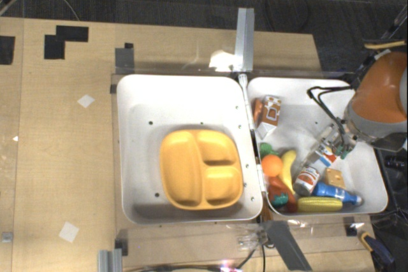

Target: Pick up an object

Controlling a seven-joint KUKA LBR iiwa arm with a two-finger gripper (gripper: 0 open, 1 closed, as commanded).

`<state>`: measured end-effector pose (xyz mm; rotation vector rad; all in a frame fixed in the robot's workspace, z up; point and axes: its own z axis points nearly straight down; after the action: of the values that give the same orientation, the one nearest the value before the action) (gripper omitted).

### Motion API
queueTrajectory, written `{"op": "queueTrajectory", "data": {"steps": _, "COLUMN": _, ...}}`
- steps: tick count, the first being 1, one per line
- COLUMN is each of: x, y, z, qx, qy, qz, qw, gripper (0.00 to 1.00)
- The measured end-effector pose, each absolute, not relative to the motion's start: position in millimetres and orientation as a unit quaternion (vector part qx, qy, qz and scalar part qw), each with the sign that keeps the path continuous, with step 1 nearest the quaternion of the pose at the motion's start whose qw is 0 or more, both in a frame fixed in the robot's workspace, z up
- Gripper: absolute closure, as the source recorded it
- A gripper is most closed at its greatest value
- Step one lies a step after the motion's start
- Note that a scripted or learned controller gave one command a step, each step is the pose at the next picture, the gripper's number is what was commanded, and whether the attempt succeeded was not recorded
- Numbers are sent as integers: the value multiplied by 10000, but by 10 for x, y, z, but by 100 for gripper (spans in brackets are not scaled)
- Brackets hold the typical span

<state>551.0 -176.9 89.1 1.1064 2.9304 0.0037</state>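
Camera view: jaws' state cannot be told, hovering over the small bottle (313, 172).

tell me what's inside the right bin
The right bin holds a brown and white carton, an orange ball, a banana, a small bottle, a blue bottle and a yellow corn-like piece. Anything beneath this pile is covered.
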Motion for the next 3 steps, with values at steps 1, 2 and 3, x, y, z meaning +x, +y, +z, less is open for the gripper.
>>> {"op": "queueTrajectory", "data": {"steps": 1, "x": 6009, "y": -1713, "z": 882, "qx": 4946, "qy": 8691, "qz": 17, "qw": 50, "gripper": 0}}
{"op": "queueTrajectory", "data": {"steps": 2, "x": 6705, "y": -1992, "z": 899, "qx": 6365, "qy": 7713, "qz": 6, "qw": -22, "gripper": 0}}
{"op": "queueTrajectory", "data": {"steps": 3, "x": 6266, "y": -2064, "z": 1401, "qx": 6359, "qy": 7717, "qz": 20, "qw": 57, "gripper": 0}}
